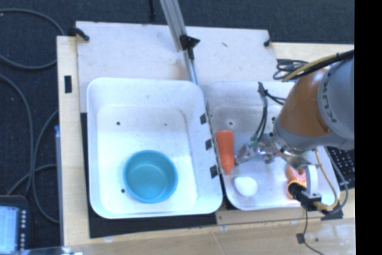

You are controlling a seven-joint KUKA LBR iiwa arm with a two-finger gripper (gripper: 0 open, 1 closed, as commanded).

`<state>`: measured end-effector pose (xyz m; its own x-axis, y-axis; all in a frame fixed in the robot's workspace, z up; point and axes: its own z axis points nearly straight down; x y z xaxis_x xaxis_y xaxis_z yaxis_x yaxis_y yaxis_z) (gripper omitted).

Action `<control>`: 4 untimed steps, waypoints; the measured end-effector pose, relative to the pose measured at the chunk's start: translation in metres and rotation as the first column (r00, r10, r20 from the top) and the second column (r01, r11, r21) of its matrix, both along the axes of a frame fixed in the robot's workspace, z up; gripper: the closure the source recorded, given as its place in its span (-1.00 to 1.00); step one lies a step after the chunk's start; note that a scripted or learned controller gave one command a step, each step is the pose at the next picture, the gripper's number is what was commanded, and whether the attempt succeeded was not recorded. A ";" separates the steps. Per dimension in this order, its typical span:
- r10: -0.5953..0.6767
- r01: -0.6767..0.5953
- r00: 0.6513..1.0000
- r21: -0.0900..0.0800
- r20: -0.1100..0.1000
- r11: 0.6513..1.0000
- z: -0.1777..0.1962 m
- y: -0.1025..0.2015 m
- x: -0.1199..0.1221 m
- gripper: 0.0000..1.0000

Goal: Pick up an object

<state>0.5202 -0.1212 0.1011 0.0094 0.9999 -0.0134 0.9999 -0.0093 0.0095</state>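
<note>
In the right bin [234, 98], an orange oblong block [225, 149] lies against the left wall. A white rounded object [245, 186] rests near the front edge. A small orange object [293, 175] peeks out beside the arm at the bin's right side. My gripper [253, 151] hangs low over the right bin, just right of the orange block and above the white object. The arm's orange band and grey body hide much of the bin's right half. A blue bowl [150, 176] sits upright in the front of the left bin [143, 84].
A slanted aluminium pole [171, 4] rises from the back of the bench between the bins. Cables [289, 68] loop near the arm's wrist. The wall between the bins carries small black clips [210, 143].
</note>
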 end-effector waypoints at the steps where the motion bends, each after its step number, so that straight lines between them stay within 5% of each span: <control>1: -0.008 0.008 1.000 0.008 0.000 1.000 0.012 0.003 0.001 1.00; 4: 0.017 -0.016 1.000 0.014 -0.002 1.000 0.177 0.000 0.026 1.00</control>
